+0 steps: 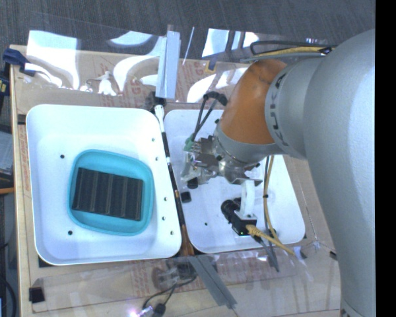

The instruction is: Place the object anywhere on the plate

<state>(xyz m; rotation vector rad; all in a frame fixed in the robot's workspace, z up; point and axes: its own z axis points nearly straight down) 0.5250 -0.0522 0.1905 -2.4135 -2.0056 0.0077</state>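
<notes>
two shallow white bins sit side by side on the worktop (26, 269). the left bin (46, 144) carries a light blue plate (111, 191) with a rounded rectangular rim and a dark ribbed centre; the plate lies flat near the middle of that bin, well apart from the arm. the right bin (284, 216) holds the arm's working end. the grey arm (330, 131) comes in from the right, its orange band (257, 104) above the wrist, and reaches down over the upper left part of the right bin, close to the wall shared with the left bin. the gripper (197, 167) hangs over the right bin floor just beside that shared wall; its fingers are lost among cables and metal parts, so cannot tell how far apart they are or whether anything sits between them. a small dark item (185, 195) lies on the right bin floor just below the gripper, near the shared wall; too small to identify. a black and white fitting (241, 213) with a yellow cable (267, 233) hangs lower in the right bin, under the wrist.
</notes>
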